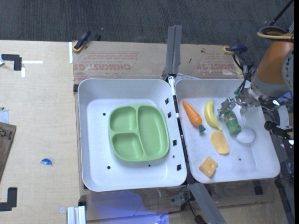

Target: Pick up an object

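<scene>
Two white bins are being borne side by side on a pale wooden bench (37, 125), with dark carpet (140, 8) behind. A green divided plate (139, 133) is lying in the left bin (88, 125). In the right bin (261, 167), the gripper (230, 107) is being held directly over a green bottle (232, 123), just beside a banana (211, 114); whether its fingers are spread cannot be told. A carrot (192, 114) is lying nearby.
</scene>
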